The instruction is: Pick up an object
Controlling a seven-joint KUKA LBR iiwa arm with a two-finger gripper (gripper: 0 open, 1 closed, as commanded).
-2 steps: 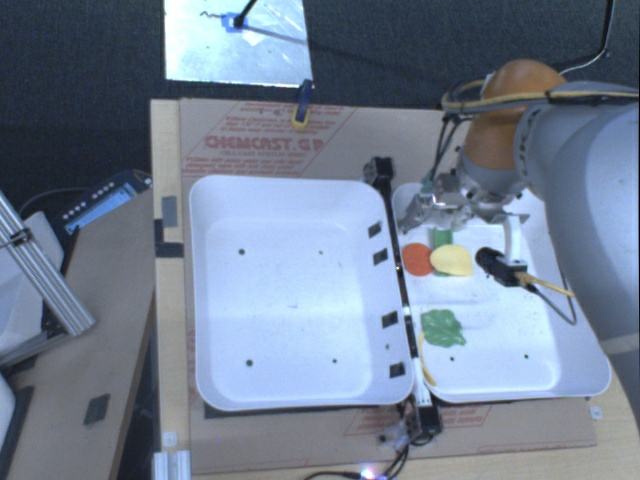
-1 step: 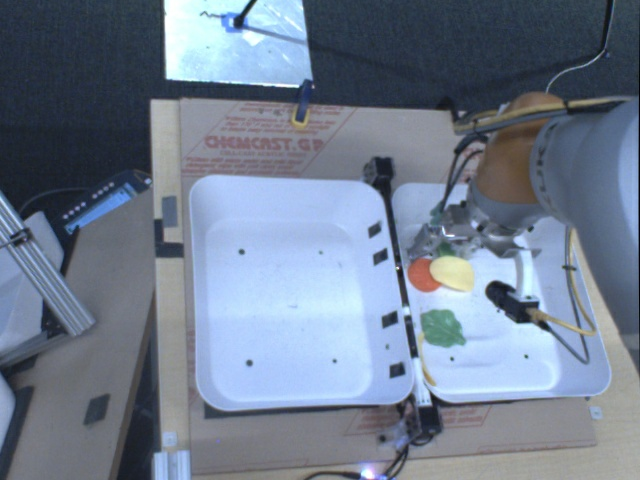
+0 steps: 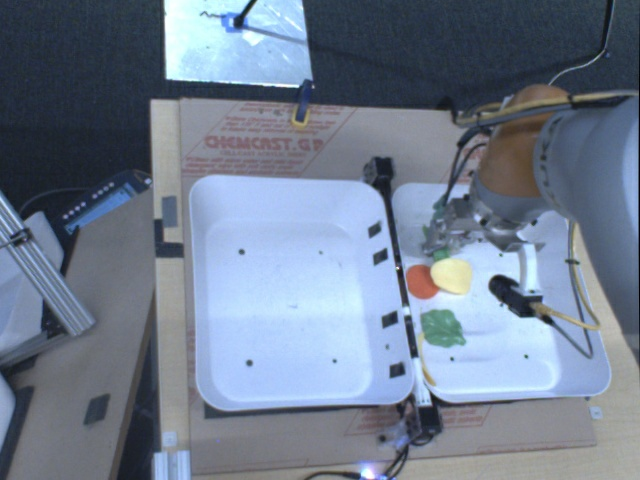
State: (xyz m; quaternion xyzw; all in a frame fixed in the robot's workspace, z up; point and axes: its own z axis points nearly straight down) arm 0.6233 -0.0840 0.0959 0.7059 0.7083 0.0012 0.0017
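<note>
Two glossy white bins sit side by side on a cardboard sheet (image 3: 330, 128) covering the bench; the left bin (image 3: 290, 288) has a smooth floor dotted with small holes. Red print on the cardboard reads roughly "CHEMCAST GP". In the right bin (image 3: 560, 373) lie a crinkled green piece (image 3: 442, 327), a round red piece (image 3: 421, 282) and a yellow lump (image 3: 453, 275) touching it. The gripper (image 3: 441, 232) hovers just above them; I cannot tell its grip. Beyond, dark carpet and a shiny foil square (image 3: 238, 28).

Grey rounded arm (image 3: 590, 158) with an orange band (image 3: 512, 153), thin dark cables, metallic wrist hardware.
</note>
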